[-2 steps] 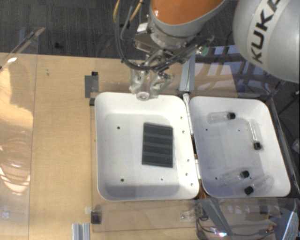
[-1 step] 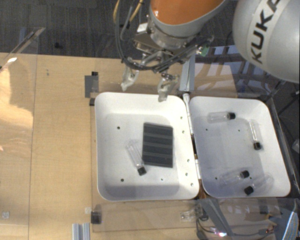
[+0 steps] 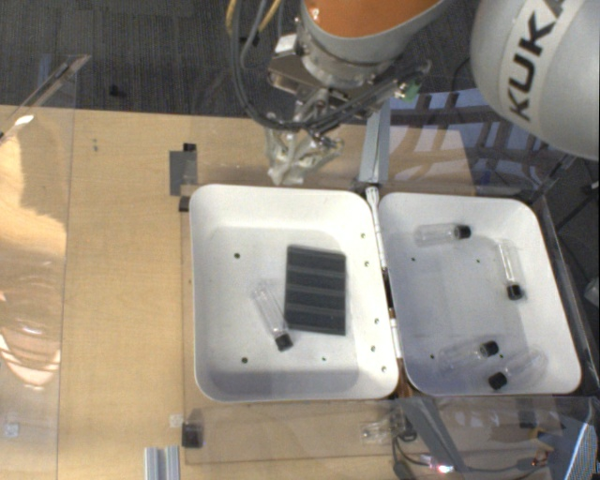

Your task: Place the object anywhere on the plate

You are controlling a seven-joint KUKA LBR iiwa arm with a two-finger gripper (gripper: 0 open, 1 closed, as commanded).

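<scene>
My gripper [image 3: 298,159] hangs over the bare bench [image 3: 103,281], just beyond the far rim of the left bin [image 3: 211,281], near that bin's far right corner. Gripper state: cannot be told, since the tip is a pale, blurred shape under my wrist and cables. Nothing can be made out as held there. The orange band [image 3: 366,14] of my arm sits at the top edge of the view, directly above the gripper. The plate [image 3: 316,291], a dark ribbed rectangle, lies flat in the middle of the left bin, slightly toward its right side. One clear tube [image 3: 268,314] with a black cap lies on the bin floor just beside the plate's left edge, cap end nearest the plate's near left corner; whether it touches the plate cannot be told. It is not on the plate. The right bin [image 3: 553,281] holds four more clear, black-capped tubes: one near the far wall [image 3: 439,233], one toward the right side [image 3: 507,265], and two close together near the front wall [image 3: 466,353] [image 3: 517,368]. The two bins stand side by side, rims nearly touching.
</scene>
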